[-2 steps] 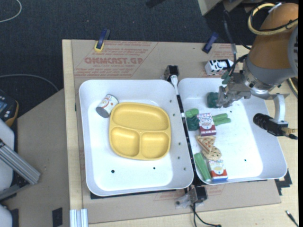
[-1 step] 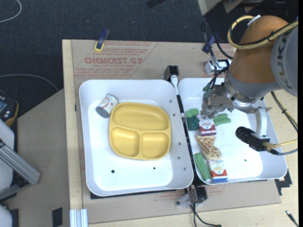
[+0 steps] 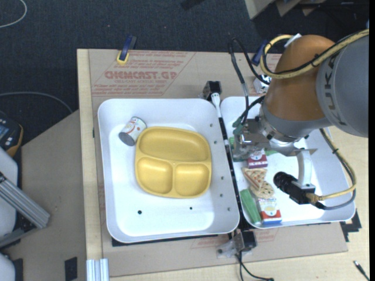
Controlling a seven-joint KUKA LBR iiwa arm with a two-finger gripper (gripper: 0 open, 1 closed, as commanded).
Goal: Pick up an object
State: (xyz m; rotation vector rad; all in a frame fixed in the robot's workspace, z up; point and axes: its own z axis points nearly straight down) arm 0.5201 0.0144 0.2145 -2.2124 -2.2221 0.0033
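Closest up is the arm (image 3: 299,92), grey with its orange band, coming in from 3 o'clock and leaning over the right bin (image 3: 333,171). Its gripper (image 3: 249,140) hangs at the bin's 9 o'clock edge, just beside the wall shared with the left bin (image 3: 117,174). Whether the gripper is spread or pressed together cannot be told from this angle, and nothing can be seen caught in it. Things to pick lie in a loose column down the right bin's 9 o'clock side. A red-and-white carton (image 3: 256,160) sits just at 6 o'clock of the gripper, very near it, though contact cannot be made out. Touching the carton at its 6 o'clock is a tan waffle-patterned piece (image 3: 259,182). A green packet (image 3: 249,205) lies along the bin wall toward 7 o'clock, and a small red, white and blue box (image 3: 269,211) rests just beside it near the 6 o'clock rim. In the left bin a yellow plate (image 3: 173,160) with three wells fills the middle, and a small cup (image 3: 132,130) lies on its side at the plate's 10 o'clock, touching or nearly touching its rim. Both bins rest on a brown board (image 3: 94,98).
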